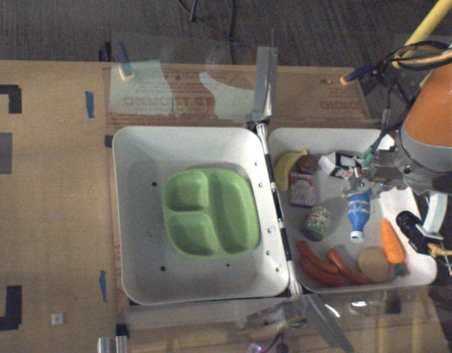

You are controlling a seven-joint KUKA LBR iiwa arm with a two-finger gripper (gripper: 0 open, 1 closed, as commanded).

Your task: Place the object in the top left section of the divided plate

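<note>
Starting at the left of the frame, I am looking at the left bin, which is holding the green divided plate near its middle; the plate's top left section is lying bare, as are the small section below it and the long section running down the plate's right side. Moving right across the rim where the two bins meet, the right bin is crowding with candidates: a banana in its upper left corner, a dark-lidded jar just beside it, a small green can below that, two sausages lying slantwise along the lower edge, a blue and white bottle standing toward the centre, a pale round piece and a carrot at the lower right. My gripper is hanging over the upper right part of this bin, just above the bottle (whose long axis is running roughly up and down the frame, cap toward the bottom). I cannot tell how my jaws are set, and I am seeing nothing caught in them. I am judging that the pick is not yet made. The bottle is lying nearest, just below and slightly left of my wrist, so the target section is sitting well apart to the left, across the divider.
</note>
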